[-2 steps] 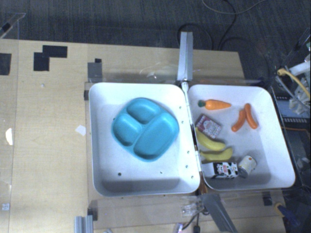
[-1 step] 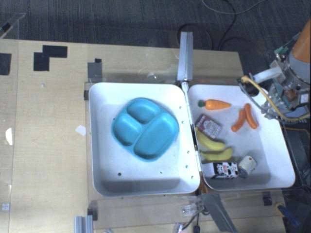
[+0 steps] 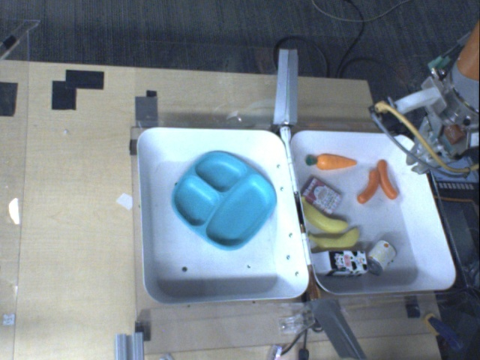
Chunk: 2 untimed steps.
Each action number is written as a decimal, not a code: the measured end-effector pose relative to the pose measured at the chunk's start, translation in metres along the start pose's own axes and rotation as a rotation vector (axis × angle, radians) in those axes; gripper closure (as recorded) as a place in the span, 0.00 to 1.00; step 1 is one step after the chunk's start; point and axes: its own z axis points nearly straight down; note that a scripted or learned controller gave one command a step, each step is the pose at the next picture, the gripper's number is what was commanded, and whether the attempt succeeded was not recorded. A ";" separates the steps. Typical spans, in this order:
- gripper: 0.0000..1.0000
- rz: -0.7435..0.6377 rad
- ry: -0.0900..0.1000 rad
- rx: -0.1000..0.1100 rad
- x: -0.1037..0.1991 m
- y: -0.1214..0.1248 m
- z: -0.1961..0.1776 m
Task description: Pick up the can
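White plastic, two shallow bins side by side on a pale wooden bench (image 3: 67, 201), a grey metal rail (image 3: 286, 88) running up from the seam between them. Left bin (image 3: 157, 276): one blue divided plate (image 3: 225, 199), three compartments, lying near the bin's middle. Right bin (image 3: 435, 268), taken as landmark for the remaining entries. Along its far wall: one orange carrot (image 3: 332, 162), green tip pointing toward the seam. Toward its centre: two orange-red sausage shapes (image 3: 378, 181), touching and angled against each other. Close to its seam-side wall: one small dark red packet (image 3: 322, 196), and just nearer the camera two yellow bananas (image 3: 330, 229), one lying against the other. At its near wall: the can (image 3: 380, 254), pale, on its side with a round end turned toward the bin's outer corner; just beside it, on the seam side, a small black-and-white item (image 3: 346, 262), details too small to read. Gripper (image 3: 442, 137): located over the right bin's far outer corner, above the rim, wrapped in yellow and grey cabling; nothing visible in it, well apart from the can; whether its jaws are parted or closed cannot be told from this angle.
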 end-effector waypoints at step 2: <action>1.00 -0.017 0.000 0.003 0.030 -0.051 0.051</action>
